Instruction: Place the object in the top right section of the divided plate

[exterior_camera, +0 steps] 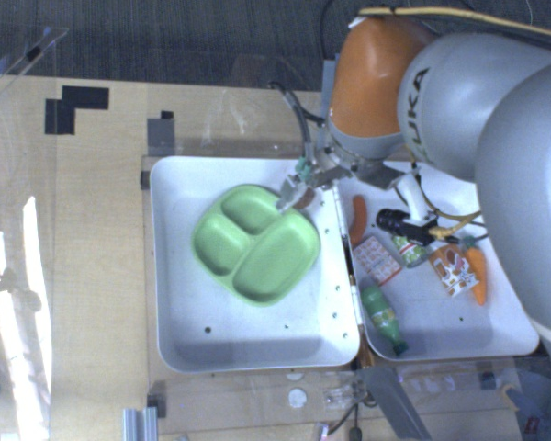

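A light green divided plate lies tilted in the left white bin. It has two smaller sections on its upper left side and one large section at its lower right. My gripper hangs low over the plate's upper right rim, where the top small section meets the large one. The view is too small and blurred there to tell whether anything sits in the gripper. No loose object lies in the plate's sections.
The right bin holds a reddish sausage-shaped piece, a patterned packet, a green bottle, an orange carrot and a small printed packet. The arm's big grey body covers that bin's upper right.
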Available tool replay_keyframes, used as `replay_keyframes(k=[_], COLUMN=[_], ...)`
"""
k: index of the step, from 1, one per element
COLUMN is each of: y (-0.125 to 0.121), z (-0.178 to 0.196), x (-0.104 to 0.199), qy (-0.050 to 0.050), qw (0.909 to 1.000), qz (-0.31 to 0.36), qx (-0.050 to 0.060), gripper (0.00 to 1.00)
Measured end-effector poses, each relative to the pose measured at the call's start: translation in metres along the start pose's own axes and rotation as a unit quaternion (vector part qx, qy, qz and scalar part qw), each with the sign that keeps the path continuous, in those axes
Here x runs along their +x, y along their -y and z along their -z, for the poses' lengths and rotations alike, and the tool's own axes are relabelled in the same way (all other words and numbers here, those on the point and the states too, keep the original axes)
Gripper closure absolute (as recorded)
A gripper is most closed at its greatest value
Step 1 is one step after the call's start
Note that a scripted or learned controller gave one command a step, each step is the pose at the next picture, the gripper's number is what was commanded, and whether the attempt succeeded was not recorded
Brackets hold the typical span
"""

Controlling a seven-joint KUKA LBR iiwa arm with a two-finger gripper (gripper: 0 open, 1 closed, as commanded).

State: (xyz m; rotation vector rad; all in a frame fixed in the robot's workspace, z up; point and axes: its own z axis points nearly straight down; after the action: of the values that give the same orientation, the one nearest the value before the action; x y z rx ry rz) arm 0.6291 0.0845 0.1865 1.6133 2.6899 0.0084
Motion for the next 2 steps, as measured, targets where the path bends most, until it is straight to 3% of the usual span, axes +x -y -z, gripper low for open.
replay_keyframes(k=[1, 2], y=[-0.0022, -0.0022], z=[0.0123, 0.0122], x=[-0.0005, -0.0004], qy=[0.001, 0.001], qw=[1.0000, 1.0000], qz=[0.000, 0.000], qx=[-0.004, -0.004], gripper=[1.00, 0.00])
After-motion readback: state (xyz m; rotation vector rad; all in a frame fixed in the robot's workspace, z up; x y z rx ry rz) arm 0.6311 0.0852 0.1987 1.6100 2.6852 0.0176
